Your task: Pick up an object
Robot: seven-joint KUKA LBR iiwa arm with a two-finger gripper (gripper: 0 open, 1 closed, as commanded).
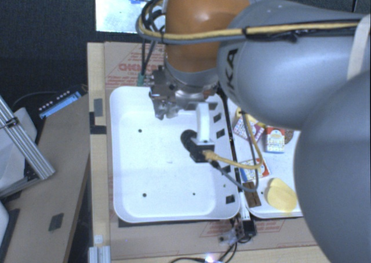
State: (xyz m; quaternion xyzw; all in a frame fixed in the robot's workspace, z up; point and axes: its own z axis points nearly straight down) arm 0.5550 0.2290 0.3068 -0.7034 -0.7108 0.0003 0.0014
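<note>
- Grey two-finger gripper [164,107] low over the far part of the shallow white left bin [128,212]. Clenched or released: cannot tell.
- Candidates lie in the shallow white right bin [288,214], well apart from the gripper: a rounded pale-yellow lump [281,194] near the front edge, and a small red-and-white printed carton [275,139] beyond it.
- Yellow lump: probably light, perhaps soft. Curved, so it may roll. Take it across the narrow middle.
- Carton: probably light, stiff, crushable. Pinch two flat opposite faces.

robot lab, industrial arm [278,65] over white bins [124,140], aluminium framing [23,146], loose cabling
</note>
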